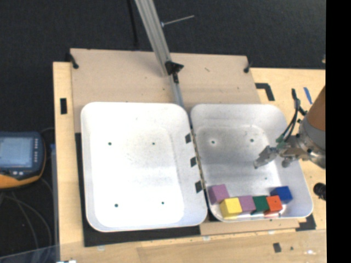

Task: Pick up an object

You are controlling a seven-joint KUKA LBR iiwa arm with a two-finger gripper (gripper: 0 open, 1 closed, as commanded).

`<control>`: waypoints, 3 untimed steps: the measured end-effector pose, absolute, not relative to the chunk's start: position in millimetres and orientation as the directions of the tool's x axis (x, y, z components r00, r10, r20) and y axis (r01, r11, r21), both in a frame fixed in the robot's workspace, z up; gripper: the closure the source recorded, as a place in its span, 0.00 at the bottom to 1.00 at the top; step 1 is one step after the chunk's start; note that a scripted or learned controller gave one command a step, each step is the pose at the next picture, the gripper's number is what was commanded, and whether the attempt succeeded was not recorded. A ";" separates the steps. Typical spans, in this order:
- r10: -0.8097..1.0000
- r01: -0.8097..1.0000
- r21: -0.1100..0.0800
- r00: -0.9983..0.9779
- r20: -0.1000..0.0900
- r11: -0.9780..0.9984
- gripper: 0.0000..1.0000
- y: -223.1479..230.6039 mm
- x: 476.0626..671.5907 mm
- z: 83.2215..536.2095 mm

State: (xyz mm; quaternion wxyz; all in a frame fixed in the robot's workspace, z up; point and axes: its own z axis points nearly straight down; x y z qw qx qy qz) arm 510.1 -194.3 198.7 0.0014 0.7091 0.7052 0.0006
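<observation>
Several small blocks lie along the front edge of the right bin (236, 125): a purple block (219, 192), a yellow block (231, 206), a mauve block (247, 203), a green block (259, 204), an orange block (273, 204) and a blue block (282, 193). My gripper (275, 160) hangs over the right side of this bin, behind the blue and orange blocks and apart from them. Its two fingers stand spread and open, and I see nothing between them.
The left bin (137, 163) sits beside the right one, with small black clips along the shared edge. A slanted metal rail (156, 32) runs up from the back of the bins. A handheld pendant (19, 155) lies off the bench at the left.
</observation>
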 end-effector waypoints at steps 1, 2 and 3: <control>1.000 1.000 0.003 0.007 -0.001 -0.007 0.00 -194.4 510.1 198.7; 1.000 1.000 -0.004 -0.007 0.002 0.007 0.00 -135.2 560.3 104.3; 1.000 1.000 0.003 -0.002 0.000 0.002 1.00 -139.4 560.7 119.8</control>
